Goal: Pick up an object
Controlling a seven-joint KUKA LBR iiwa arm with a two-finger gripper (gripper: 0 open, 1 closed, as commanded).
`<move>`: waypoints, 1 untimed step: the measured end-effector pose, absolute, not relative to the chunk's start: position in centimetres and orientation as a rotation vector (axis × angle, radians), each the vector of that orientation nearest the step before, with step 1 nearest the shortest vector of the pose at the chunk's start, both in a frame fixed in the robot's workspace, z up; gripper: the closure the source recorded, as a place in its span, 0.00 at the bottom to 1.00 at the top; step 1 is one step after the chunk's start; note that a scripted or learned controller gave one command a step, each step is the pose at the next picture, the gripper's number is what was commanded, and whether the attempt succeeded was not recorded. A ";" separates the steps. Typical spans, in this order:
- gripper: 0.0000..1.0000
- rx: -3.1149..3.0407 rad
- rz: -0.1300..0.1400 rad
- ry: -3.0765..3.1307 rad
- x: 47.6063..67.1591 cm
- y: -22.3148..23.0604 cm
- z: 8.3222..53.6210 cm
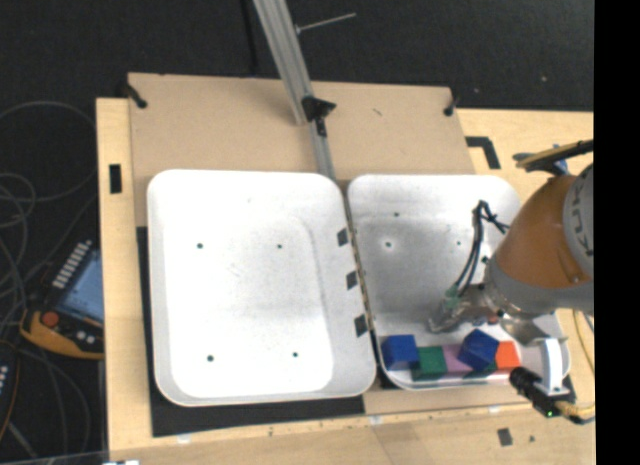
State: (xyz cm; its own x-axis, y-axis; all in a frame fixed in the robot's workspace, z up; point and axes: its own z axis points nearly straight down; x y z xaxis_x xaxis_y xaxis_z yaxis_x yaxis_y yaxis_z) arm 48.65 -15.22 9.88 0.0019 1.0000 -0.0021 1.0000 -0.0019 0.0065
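the gripper [447, 315] sits low in the right bin [400, 213], lower right of the frame; whether it is wide or narrow cannot be told. the blocks [450, 355] lie just below it, in a row running left to right along the bin's lower wall.

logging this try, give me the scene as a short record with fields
arm: grey arm with orange band, reaching in over the right white bin
gripper: low over that bin's near right corner, finger state unclear
objects: blue block, green block, pink piece, second blue block, orange piece
object location: clustered along the right bin's near edge
left white bin
held: nothing visibly between fingers
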 end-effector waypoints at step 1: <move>0.00 2.221 0.004 2.214 48.7 -15.1 9.8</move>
